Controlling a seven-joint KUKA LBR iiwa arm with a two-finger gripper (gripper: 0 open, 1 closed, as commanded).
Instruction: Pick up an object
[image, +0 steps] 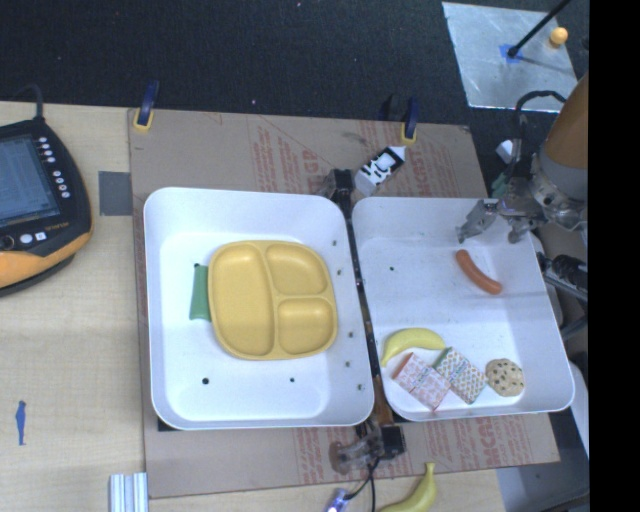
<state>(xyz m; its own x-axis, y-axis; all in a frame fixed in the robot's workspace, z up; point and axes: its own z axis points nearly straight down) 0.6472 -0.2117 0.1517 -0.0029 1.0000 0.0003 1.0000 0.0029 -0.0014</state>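
The right bin holds a reddish sausage near its middle. Along its front lie a yellow banana, two patterned packets and a cookie. My gripper hangs over the back right of this bin, just above and behind the sausage. It is open, and nothing sits between its fingers. The arm comes in from the right edge.
The left bin carries a yellow divided plate with a green item tucked under its left side. A teach pendant lies at far left. A black-and-white object sits behind the bins, and another banana in front.
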